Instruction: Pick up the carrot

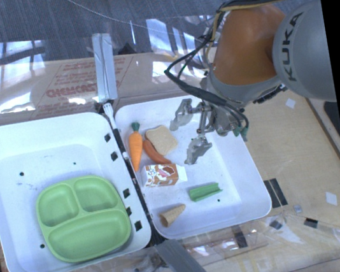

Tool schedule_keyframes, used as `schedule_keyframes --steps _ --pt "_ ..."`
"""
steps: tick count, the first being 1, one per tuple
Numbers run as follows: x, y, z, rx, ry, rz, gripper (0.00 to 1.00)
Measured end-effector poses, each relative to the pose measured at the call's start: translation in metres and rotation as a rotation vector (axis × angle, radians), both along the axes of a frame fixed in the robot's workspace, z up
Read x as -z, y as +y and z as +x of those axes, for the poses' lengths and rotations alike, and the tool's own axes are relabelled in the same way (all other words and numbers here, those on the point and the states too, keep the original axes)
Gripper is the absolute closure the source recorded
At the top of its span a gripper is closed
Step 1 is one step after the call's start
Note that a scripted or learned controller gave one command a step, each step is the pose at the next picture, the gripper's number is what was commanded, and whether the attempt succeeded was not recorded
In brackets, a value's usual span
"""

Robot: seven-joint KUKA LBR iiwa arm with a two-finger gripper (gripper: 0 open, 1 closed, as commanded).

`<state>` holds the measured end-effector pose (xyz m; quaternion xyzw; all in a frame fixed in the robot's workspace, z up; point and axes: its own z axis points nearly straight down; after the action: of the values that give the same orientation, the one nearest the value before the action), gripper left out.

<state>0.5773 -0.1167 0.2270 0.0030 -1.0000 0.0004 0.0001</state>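
Carrot point(136, 149) lies left of the apparently wide, empty gripper point(188, 133).

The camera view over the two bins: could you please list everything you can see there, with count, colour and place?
carrot: one, orange with a green top, right bin by its left wall
sausage-like piece: one, reddish orange, right of the carrot, partly under the bread
bread slice: one, tan, upper middle of the right bin
printed packet: one, white and red, below the sausage-like piece
green vegetable: one, green, lower middle of the right bin
cone: one, tan, near the right bin's front wall
divided plate: one, light green, front of the left bin
bins: two, white, side by side
arm: one, grey and orange, from the right
end effector: one, grey, open over the right bin, holding nothing
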Motion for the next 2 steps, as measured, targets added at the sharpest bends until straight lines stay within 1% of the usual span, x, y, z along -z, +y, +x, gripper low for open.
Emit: schedule_keyframes --steps 1,2 --pt "0.126 0.020 0.076 0.107 0.013 0.003 0.00" --pt "0.106 0.020 0.082 0.101 -0.005 0.000 1.00"
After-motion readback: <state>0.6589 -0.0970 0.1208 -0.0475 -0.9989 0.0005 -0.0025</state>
